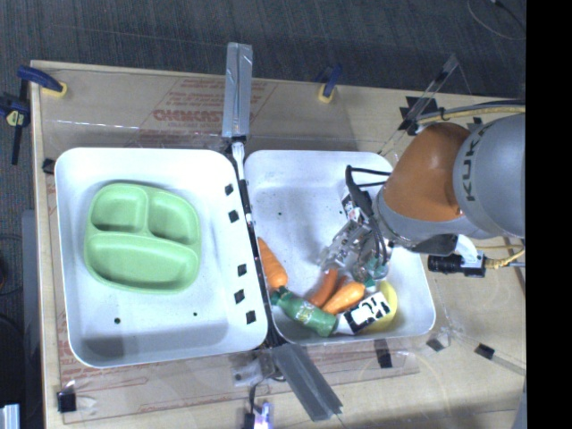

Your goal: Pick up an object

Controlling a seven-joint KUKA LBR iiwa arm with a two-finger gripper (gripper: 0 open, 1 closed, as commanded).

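Observation:
My gripper (356,256) hangs low in the right bin (295,181), just above a heap of toys by the bin's near edge. Under and beside it lie two orange carrots (344,297), a green bottle (307,314) and a yellow piece with a black-and-white label (375,310). A third carrot (272,266) rests against the bin's left wall. The gripper's metal parts overlap the heap, and no object shows plainly between them.
The left bin (80,329) holds a green divided tray (143,235). A grey divider bar (238,92) runs between the bins, with black clips along the shared wall. The arm's orange band (431,177) hangs over the right bin's right rim.

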